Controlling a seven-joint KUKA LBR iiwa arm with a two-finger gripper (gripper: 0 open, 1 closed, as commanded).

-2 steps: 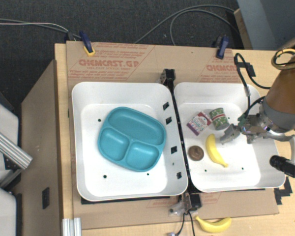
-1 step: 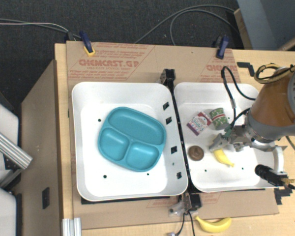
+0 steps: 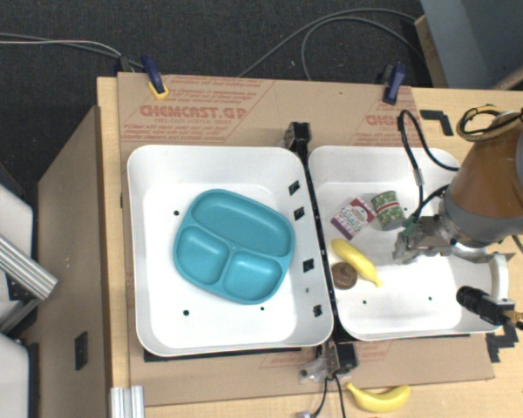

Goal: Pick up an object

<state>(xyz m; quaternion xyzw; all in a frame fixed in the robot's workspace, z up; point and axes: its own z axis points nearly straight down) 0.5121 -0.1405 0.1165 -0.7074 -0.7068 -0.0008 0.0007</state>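
Two shallow white bins sit side by side on a bench, seen from above at a slant. The left bin point(image 3: 148, 233) holds a blue divided tray point(image 3: 233, 246). The right bin point(image 3: 436, 312) holds several small things near its left side: a banana point(image 3: 356, 261), a small brown round item point(image 3: 344, 275) touching the banana's lower edge, a purple packet point(image 3: 352, 217) and, just beside that, a green can point(image 3: 386, 208). A second banana point(image 3: 382, 397) lies outside the bins, on the bench at the bottom edge.

The arm point(image 3: 492, 190) reaches in from the right, and its gripper point(image 3: 410, 244) hangs over the middle of the right bin, pointing toward the left. Nothing is visible between its fingers; whether they are spread or closed cannot be told from this angle.

The pick appears not yet made: every item lies on the bin floor, untouched. The green can is the closest, just up and to the left of the gripper. The banana lies near, to the left and slightly lower. The remaining work, as judged, is the whole of it: settle over one item, close on it and lift.
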